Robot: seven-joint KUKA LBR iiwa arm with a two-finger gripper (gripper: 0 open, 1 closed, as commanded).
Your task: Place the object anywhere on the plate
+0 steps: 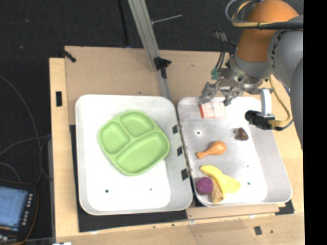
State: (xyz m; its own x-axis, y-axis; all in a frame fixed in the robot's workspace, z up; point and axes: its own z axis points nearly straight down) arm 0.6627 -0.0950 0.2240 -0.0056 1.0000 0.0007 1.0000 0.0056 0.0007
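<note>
A green divided plate (134, 142) lies in the left white bin (92, 193). In the right bin (271, 172), at its far left corner, sits a small red-and-white box (212, 110). My gripper (217, 96) hangs just above and behind that box, open, its fingers spread to either side with nothing between them. An orange drumstick-shaped toy (212, 149) lies near the middle of the right bin.
A small brown lump (240, 133) rests to the right of the drumstick. At the right bin's near edge lie a yellow banana (220, 178), a purple piece (204, 185) and a tan piece (218, 193). A metal pole (145, 29) rises behind the bins.
</note>
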